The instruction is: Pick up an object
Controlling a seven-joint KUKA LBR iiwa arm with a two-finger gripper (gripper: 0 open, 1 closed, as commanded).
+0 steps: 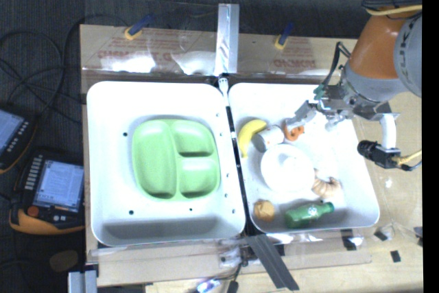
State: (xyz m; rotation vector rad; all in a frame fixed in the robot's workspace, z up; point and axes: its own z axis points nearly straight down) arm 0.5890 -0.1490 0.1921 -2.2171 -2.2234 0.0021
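Observation:
The right bin (pixel 357 168) holds a yellow banana (pixel 247 134), a small white cylinder (pixel 269 138), a round white bowl (pixel 287 169), a green bottle (pixel 309 213) lying on its side, a brown round piece (pixel 263 209) and a tan lump (pixel 325 184). A small orange piece (pixel 294 133) lies next to the cylinder. My gripper (pixel 313 123) hangs over the upper part of this bin, just right of the orange piece. It is open, and nothing sits between its spread fingers.
The left bin (pixel 110 168) carries a green divided plate (pixel 177 158). A metal divider (pixel 227 44) stands at the back between the bins. The grey arm with its orange band (pixel 381 44) comes in over the right bin's far right corner.

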